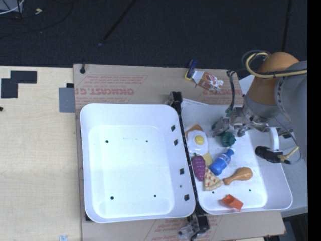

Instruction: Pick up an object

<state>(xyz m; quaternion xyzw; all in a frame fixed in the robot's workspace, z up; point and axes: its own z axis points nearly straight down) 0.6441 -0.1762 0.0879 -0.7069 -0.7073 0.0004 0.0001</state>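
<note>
Seemingly light and hard, the teal toy [228, 137] sits right under the tool [229, 128]; grip its sides. Whether the tool is clenched, I cannot tell.

camera view: fixed overhead | slanted down | both bins [85, 134] framed | arm [281, 84] from right

The arm [281, 92] is grey and thick, with a rounded orange band above the wrist. A yellow-and-black cable loops over the orange part. Its gripper [229, 129] is dark metal, small, with thin wires beside it.
</note>
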